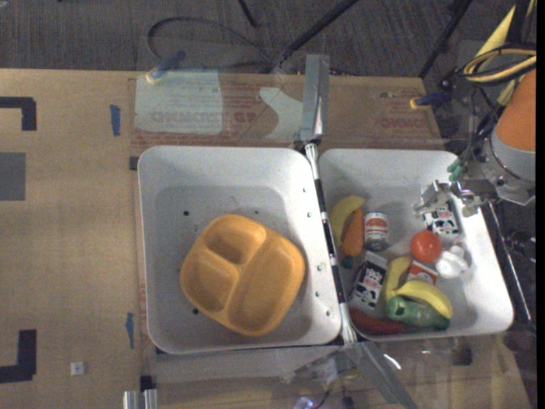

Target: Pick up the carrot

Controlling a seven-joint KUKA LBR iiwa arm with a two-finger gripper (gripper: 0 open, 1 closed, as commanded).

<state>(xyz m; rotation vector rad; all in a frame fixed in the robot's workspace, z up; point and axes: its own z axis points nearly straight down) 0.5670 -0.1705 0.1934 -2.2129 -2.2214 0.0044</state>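
Claw (pixel 439 201) state unclear, apart from near-upright carrot (pixel 352 233), long axis top-bottom.

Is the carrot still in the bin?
Yes. The carrot lies in the right bin, beside a banana and a small can.

Arm (pixel 519 135) cut off by frame edge at 3 o'clock. Gripper (pixel 443 201) small, blurred; finger state unreadable. Carrot (pixel 352 235) partly overlapped by banana (pixel 344 213). Red item (pixel 375 322) at bin's 6 o'clock mostly hidden under green item (pixel 417 312).
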